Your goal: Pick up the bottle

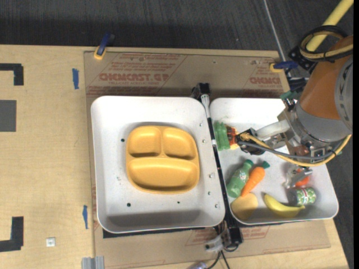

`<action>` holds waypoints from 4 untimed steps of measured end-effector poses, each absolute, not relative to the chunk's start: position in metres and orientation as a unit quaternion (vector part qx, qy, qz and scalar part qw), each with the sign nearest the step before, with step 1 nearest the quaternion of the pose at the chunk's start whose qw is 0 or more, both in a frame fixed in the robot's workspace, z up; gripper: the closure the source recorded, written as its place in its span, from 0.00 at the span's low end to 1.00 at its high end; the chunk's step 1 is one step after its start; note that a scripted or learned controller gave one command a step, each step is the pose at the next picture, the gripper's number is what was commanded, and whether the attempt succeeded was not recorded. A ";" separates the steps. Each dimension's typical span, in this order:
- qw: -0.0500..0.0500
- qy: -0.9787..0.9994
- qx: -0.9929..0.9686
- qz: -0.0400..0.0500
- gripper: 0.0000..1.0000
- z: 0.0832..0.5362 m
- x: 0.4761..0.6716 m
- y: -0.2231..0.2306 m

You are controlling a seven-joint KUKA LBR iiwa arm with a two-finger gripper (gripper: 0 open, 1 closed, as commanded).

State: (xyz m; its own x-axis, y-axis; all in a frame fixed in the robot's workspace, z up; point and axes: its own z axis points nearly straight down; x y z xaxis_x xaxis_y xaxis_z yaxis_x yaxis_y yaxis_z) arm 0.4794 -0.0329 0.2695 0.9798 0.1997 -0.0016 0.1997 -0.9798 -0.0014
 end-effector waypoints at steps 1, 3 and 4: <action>0.001 -0.101 -0.995 0.002 0.00 0.184 0.492 0.010; 0.002 -0.187 -0.982 0.002 1.00 0.184 0.479 -0.012; 0.002 -0.187 -0.982 0.002 0.00 0.184 0.479 -0.012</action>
